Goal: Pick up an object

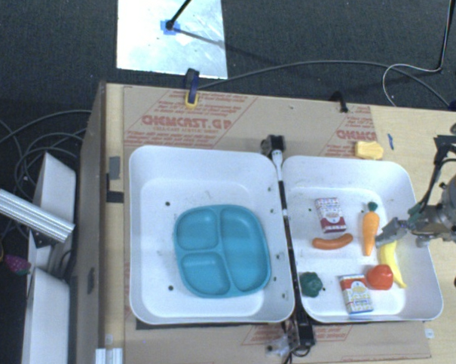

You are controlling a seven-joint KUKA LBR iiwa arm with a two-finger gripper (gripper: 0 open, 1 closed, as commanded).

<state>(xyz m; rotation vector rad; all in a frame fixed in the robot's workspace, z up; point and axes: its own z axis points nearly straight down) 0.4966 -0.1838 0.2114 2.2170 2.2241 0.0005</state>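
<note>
My end effector (398, 232) hung over the right edge of the right bin (417, 180), its dark tips just above the upper end of the banana (391, 261) and close beside the carrot (370, 230). I could not tell how wide it stood apart, and nothing showed clearly between its tips, so I could not say it had hold of anything.

The right bin carried the toy food. The carrot lay upright with its green top pointing away from the camera. A sausage (332, 242) lay slantwise to its left, under a small red and white box (330, 215). A tomato (379, 277) touched the banana's lower half, a second box (356, 293) sat beside it, and a dark green piece (310, 283) lay near the divider.

The left bin (154, 182) carried a blue divided plate (222, 250). A yellow block (369, 150) rested on the bench (215, 120) behind the right bin.
</note>
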